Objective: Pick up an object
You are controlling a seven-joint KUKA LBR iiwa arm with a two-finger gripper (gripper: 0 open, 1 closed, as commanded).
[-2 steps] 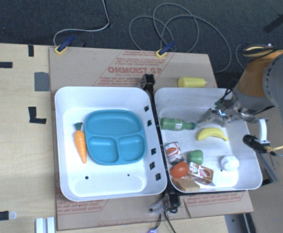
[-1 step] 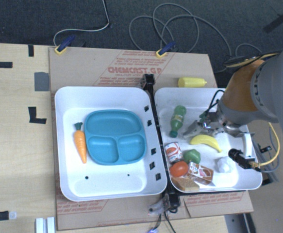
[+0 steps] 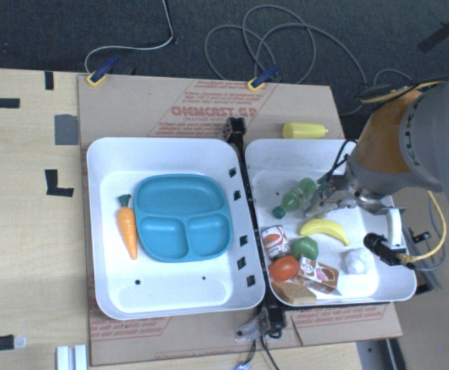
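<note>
The right bin (image 3: 378, 287) holds a green bottle (image 3: 295, 196), a yellow banana (image 3: 325, 230), a green pepper (image 3: 306, 247), a red tomato (image 3: 283, 268), a small red and white can (image 3: 275, 241), a brown packet (image 3: 313, 277) and a white lump (image 3: 355, 263). My gripper (image 3: 322, 200) reaches in from the right and sits low in this bin. It is just right of the green bottle and just above the banana. Nothing can be seen held in it.
The left bin (image 3: 105, 160) holds a blue divided plate (image 3: 183, 216) and an orange carrot (image 3: 128, 230) at its left. A yellow object (image 3: 305, 130) lies on the cardboard behind the right bin. The grey arm (image 3: 409, 149) covers the bin's right side. Cables lie at the back.
</note>
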